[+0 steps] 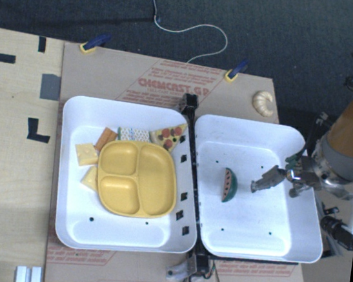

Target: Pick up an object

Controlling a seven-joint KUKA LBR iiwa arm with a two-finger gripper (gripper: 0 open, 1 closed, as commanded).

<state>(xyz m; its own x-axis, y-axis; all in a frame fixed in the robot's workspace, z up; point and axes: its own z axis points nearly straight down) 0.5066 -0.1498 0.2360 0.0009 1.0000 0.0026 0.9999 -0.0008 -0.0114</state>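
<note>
Entry: gripper point(263, 182) poised in right bin point(292, 244), watermelon-slice toy point(228, 185) not yet taken.

Detail: Gripper on the grey arm point(346, 138), low over the bin floor; whether it is open or closed cannot be told at this size and slant. Watermelon-slice toy: just beside the fingertip end, on the side away from the arm, apart from it, lying flat and alone on the white floor. Risks, as judged: a thin, flat piece offers little edge, so a descent slightly short of it would close on nothing; a glancing touch could skid it toward the divider. Far beyond the toy, in the left bin point(70, 155): yellow divided plate point(137, 178) lying over crackers and a pizza-slice toy point(169, 135), crowded and harder to seize cleanly.
</note>
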